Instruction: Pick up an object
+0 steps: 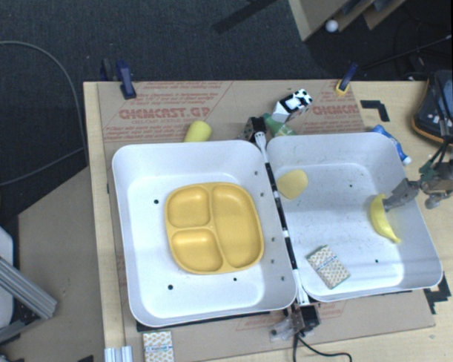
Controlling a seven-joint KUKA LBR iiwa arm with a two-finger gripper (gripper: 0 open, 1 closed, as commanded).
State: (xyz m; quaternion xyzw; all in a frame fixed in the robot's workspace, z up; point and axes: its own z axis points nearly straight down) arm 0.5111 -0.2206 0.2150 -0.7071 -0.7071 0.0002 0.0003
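Bench (172, 104) of printed cardboard; dark carpet (43, 42) around it.

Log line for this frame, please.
gripper: right bin, beside banana | grasp: unclear | divided plate: left bin

I see open white floor across the middle of the right bin (337, 173), wide enough to come down between its three items. A pale yellow round piece (292, 184) sits near its left wall, a small patterned packet (328, 266) near the front, and a banana (381, 218) close to the right wall, cramping any approach there. In the left bin (137, 180), a yellow divided plate (213, 227) takes the centre, leaving only margins along the walls.
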